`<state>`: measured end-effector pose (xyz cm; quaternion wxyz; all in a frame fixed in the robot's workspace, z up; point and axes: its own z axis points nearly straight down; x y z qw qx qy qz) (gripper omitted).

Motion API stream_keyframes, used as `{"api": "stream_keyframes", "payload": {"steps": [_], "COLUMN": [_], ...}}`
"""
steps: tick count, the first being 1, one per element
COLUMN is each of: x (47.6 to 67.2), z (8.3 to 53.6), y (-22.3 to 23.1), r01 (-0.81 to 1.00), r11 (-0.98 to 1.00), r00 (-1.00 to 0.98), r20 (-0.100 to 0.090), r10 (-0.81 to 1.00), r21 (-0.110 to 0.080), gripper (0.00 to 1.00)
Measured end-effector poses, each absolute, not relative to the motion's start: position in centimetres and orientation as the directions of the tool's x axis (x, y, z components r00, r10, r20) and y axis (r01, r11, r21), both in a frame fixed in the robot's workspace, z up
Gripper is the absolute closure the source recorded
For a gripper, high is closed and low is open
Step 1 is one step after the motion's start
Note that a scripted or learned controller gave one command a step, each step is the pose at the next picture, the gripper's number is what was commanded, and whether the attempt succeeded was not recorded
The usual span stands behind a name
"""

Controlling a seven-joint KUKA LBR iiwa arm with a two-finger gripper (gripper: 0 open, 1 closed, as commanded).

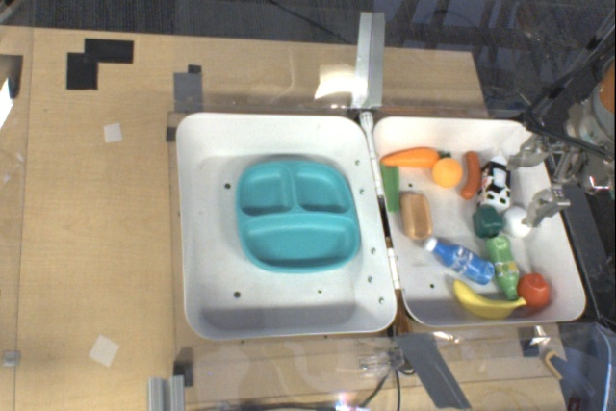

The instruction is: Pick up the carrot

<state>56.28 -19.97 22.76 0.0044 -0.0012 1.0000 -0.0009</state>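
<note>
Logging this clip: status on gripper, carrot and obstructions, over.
Gripper open, over right bin's right edge, holding nothing. Carrot lies at bin's far left, untouched. Orange ball touches its tip; sausage just beyond.

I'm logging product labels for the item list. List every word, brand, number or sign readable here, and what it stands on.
No text can be read.
Blue bottle: its label is too small and blurred to read.
Black-and-white cow-patterned item: patches, no legible letters.
Black blocks on the bench: plain shapes, not characters.
Carrot and teal plate: unmarked.
</note>
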Motion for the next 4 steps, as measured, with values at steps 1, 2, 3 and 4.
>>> {"api": "stream_keyframes", "payload": {"steps": [1,2,3,4], "x": [65.1,65.9,65.5,62.9], "z": [9.0,8.7,8.8,9.0], "y": [-15.7,-9.5,-9.3,-9.5], "r01": [-0.011,0.159,0.311,0.467], "r11": [1.0,0.987,0.95,0.884], "r00": [-1.0,-0.987,-0.95,-0.884], "r20": [-0.017,-0.002,-0.007,-0.018], "r10": [-0.011,0.159,0.311,0.466], "r21": [-0.002,0.002,-0.011,-0.007], "gripper": [0.0,0.0,0.0,0.0]}}
